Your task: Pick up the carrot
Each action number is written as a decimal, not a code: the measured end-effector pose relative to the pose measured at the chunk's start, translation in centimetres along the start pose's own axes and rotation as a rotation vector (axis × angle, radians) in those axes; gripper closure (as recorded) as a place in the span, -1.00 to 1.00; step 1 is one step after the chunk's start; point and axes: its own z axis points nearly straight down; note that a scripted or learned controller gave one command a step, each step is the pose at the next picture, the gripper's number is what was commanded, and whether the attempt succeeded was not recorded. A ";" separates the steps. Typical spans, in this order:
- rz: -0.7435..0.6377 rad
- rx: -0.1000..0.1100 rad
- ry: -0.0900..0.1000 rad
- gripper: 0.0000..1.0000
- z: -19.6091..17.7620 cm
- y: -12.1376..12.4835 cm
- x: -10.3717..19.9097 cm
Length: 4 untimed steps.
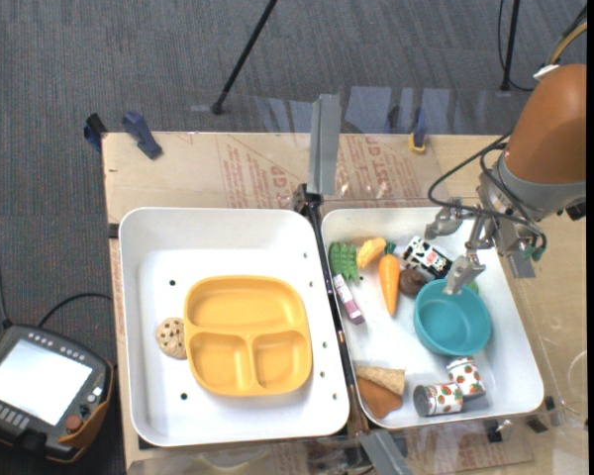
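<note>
My jaws hang above the teal bowl [453,323]; I cannot tell their state. The carrot [389,283] lies left of them.

On the table [208,171], the left bin [139,265] holds a divided tray [247,334] with a cookie [171,337] touching its left edge. In the right bin [523,354], the carrot [389,283] lies just left of the bowl [452,322], with two cans [450,390] nearer the front and the gripper [465,267] over the bowl's rear rim.
</note>
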 end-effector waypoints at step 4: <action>0.009 -0.001 -0.006 1.00 0.7 11.6 7.0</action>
